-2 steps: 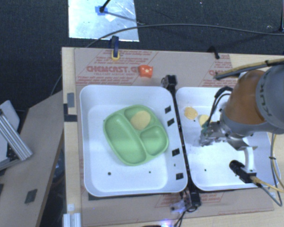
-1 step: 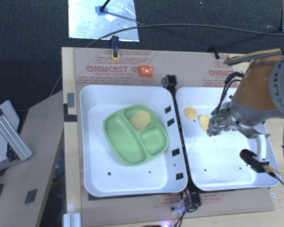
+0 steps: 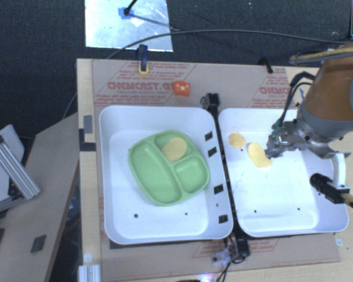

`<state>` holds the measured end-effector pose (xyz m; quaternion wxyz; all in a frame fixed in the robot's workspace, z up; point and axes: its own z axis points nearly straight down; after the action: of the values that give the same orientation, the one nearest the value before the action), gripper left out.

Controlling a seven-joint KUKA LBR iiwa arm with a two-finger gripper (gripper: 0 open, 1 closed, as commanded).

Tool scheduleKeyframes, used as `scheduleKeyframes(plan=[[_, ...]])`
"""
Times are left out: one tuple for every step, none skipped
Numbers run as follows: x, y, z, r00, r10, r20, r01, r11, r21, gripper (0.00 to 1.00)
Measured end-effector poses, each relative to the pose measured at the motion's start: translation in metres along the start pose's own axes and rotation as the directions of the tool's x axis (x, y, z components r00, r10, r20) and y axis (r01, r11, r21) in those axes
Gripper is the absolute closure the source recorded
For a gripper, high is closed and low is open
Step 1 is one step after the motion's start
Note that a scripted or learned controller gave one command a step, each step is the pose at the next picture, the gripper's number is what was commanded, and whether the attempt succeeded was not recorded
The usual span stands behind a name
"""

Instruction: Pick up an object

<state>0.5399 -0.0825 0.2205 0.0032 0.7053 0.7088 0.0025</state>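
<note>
The gripper (image 3: pixel 275 147) hangs just right of a yellow piece (image 3: pixel 259 155); whether it pinches anything cannot be told.

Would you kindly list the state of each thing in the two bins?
Green plate: flat in the left bin, one yellow piece in a compartment.
Larger yellow piece: loose on the right bin floor, beside the gripper.
Smaller yellow piece: loose, nearby.

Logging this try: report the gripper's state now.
Gripper: low in the right bin, beside a yellow piece; open or shut cannot be told.
</note>
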Motion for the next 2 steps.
scheduleKeyframes(plan=[[0.0005,0.0014,-0.0649,1.0,0.0,0.0,0.0,1.0,-0.001,1.0],[0.0005,0.0024,-0.0661,1.0,-0.001,0.0,0.001,1.0,0.005,1.0]])
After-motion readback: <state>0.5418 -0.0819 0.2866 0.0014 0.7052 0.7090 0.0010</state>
